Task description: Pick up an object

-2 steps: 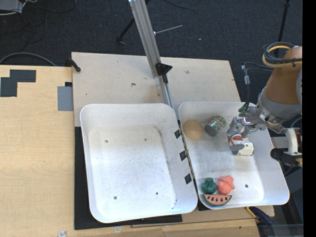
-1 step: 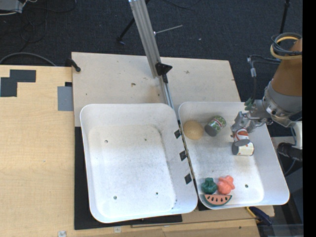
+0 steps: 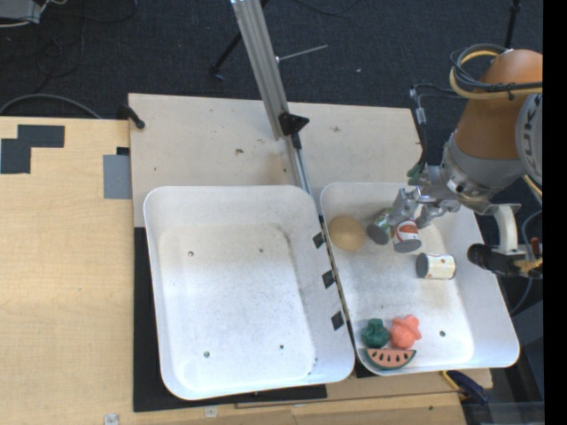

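Reaching in from the right, the grey arm with the orange band point(image 3: 496, 118) hangs its two-finger gripper point(image 3: 394, 228) low over the right-hand white bin point(image 3: 483, 343).
I see the fingers spread apart, nothing between them. A tan round ball point(image 3: 346, 234) lies just left of the gripper; a small red-and-white can point(image 3: 407, 235) sits at its tips. A cream cylinder point(image 3: 436, 266), green lump point(image 3: 375, 333), orange lump point(image 3: 405, 330) and watermelon-slice toy point(image 3: 391, 358) lie nearer the front.
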`<action>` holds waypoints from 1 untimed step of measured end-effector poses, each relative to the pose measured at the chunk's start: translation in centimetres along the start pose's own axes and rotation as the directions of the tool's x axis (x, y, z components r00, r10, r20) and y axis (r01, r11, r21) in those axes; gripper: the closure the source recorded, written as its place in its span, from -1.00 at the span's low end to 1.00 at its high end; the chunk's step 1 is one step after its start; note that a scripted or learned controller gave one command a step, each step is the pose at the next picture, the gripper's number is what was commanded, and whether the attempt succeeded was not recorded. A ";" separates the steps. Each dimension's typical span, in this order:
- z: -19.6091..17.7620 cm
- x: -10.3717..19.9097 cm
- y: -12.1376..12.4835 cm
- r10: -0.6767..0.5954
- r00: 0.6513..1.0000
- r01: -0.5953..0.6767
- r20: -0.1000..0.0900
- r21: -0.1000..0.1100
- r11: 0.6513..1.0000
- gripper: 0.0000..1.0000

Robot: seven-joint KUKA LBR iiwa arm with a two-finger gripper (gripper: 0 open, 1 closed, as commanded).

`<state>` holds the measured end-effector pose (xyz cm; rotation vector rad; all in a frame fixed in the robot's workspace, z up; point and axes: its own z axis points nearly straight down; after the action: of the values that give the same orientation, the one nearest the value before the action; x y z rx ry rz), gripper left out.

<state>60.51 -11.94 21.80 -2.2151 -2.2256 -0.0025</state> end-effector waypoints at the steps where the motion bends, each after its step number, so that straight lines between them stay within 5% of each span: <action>1: 0.2 4.4 0.0 0.000 1.000 0.000 0.000 0.004 1.000 1.00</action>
<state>60.46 -7.50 21.64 -2.2134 -2.2229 0.0014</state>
